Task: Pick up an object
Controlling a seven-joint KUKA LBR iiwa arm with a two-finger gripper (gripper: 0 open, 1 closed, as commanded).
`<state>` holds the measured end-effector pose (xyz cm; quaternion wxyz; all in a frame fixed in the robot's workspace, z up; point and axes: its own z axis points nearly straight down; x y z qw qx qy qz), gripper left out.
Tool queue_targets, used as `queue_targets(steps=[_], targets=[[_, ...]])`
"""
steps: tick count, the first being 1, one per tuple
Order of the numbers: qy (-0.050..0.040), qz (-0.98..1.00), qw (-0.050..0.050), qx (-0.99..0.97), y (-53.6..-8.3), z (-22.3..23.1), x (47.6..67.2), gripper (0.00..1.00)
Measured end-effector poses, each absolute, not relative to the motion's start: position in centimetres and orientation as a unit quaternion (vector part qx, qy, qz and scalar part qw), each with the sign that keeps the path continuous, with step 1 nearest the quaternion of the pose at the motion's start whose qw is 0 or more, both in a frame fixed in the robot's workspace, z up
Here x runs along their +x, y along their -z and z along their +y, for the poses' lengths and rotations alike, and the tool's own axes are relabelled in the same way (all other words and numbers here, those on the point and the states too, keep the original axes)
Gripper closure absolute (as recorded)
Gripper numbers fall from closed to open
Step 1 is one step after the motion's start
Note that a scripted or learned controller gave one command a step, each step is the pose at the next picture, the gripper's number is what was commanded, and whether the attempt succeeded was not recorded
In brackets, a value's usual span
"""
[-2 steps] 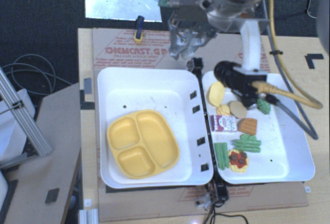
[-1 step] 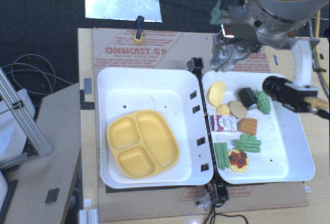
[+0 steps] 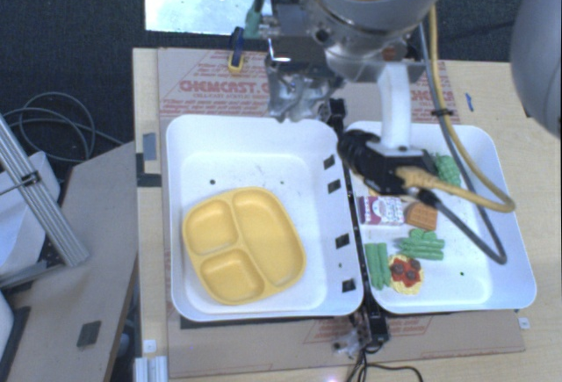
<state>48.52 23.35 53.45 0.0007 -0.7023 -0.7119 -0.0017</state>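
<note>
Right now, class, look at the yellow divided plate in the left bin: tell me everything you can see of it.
The yellow divided plate is a rounded-corner tray, seemingly smooth plastic, with three compartments: two in its upper half side by side, one in its lower half. It lies flat and right way up on the floor of the left bin, turned at a slant to the bin's walls, toward the front-left corner. All three compartments look bare. It seems to touch just the bin floor.

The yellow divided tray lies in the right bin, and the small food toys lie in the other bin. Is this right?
Not quite. The camera view shows the yellow divided tray in the left bin; the small food toys lie in the right bin.
</note>
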Motion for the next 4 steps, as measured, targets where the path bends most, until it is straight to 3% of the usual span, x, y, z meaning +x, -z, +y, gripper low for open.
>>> queue_targets(steps=[3, 4], targets=[[0.0012, -0.709, 0.0, -0.706, -53.5, 23.4, 48.6, 1.0], [0.0008, -0.702, -0.001, -0.712, -53.6, 10.4, 48.7, 1.0]])
